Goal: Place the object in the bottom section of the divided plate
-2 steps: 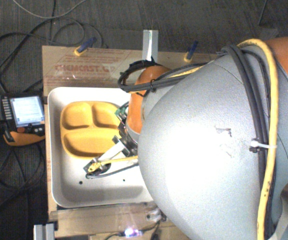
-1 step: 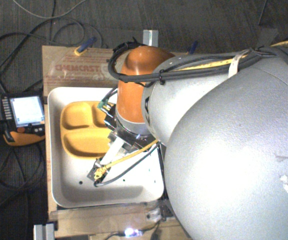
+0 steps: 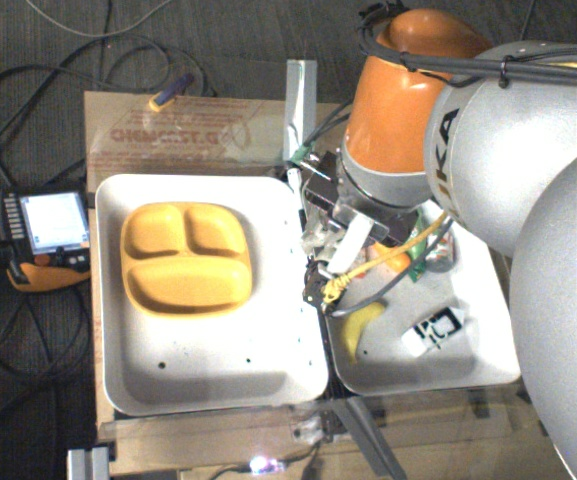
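A yellow divided plate lies in the left bin, with two small sections at the far side and one wide section nearest the front. My gripper hangs low over the left edge of the right bin, just right of the wall between the two bins. Below it lies a yellow banana-shaped object. An orange carrot-like object lies just to the gripper's right, partly under the wrist. The arm hides much of the right bin.
A white and black item rests in the right bin's front half, and a green piece shows under the arm. Cardboard lies behind the left bin. A small screen device sits off the bench at left.
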